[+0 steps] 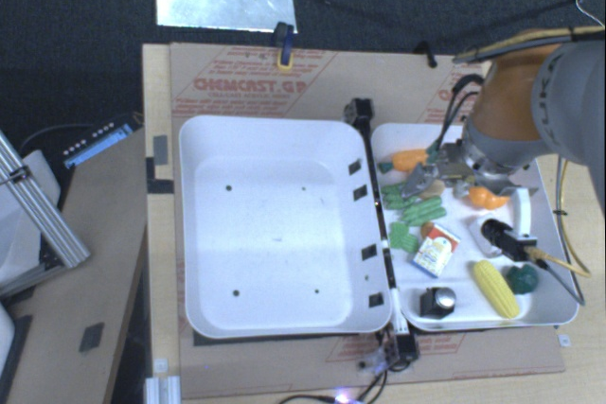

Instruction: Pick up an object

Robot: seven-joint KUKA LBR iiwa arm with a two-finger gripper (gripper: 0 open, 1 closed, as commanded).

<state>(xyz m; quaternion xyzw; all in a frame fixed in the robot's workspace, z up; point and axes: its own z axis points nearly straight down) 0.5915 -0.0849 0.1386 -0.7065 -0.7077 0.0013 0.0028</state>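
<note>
End effector (423,177) hangs low over right bin's (559,307) upper-left clutter, beside green pieces (409,203) and orange carrot (411,160), likely lining up a pick; grip state cannot be told.

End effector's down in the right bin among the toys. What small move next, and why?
Probably lower slightly onto the green pieces and close. The end effector sits just above them, near the orange carrot, and nothing shows gripped yet.
</note>
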